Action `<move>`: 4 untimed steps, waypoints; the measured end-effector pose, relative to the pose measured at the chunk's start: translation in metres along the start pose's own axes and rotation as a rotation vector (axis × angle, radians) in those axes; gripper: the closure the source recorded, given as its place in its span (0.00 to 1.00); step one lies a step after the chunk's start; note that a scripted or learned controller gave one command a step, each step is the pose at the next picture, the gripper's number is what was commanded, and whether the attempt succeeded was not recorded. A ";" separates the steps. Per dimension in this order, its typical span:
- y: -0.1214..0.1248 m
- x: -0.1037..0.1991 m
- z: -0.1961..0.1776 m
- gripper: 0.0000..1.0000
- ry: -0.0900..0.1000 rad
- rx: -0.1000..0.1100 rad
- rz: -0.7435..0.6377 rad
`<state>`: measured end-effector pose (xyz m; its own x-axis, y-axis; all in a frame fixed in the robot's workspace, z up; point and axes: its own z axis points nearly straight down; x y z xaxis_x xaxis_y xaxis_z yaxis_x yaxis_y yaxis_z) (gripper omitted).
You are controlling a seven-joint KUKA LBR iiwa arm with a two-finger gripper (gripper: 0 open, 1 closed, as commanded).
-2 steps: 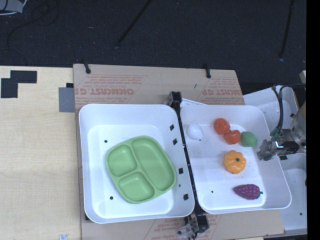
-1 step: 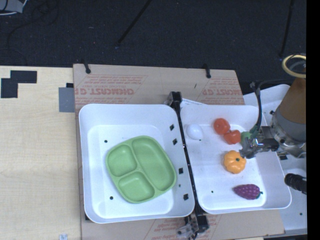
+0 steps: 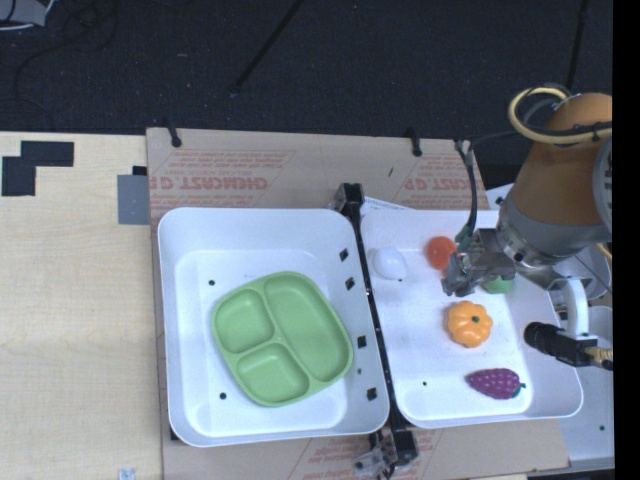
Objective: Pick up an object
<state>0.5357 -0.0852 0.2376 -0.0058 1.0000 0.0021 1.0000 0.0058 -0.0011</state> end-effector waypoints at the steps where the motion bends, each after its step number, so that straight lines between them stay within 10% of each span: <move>1: 0.025 0.054 0.012 1.00 0.000 0.002 0.001; 4: 0.089 0.173 0.020 1.00 -0.001 0.000 0.003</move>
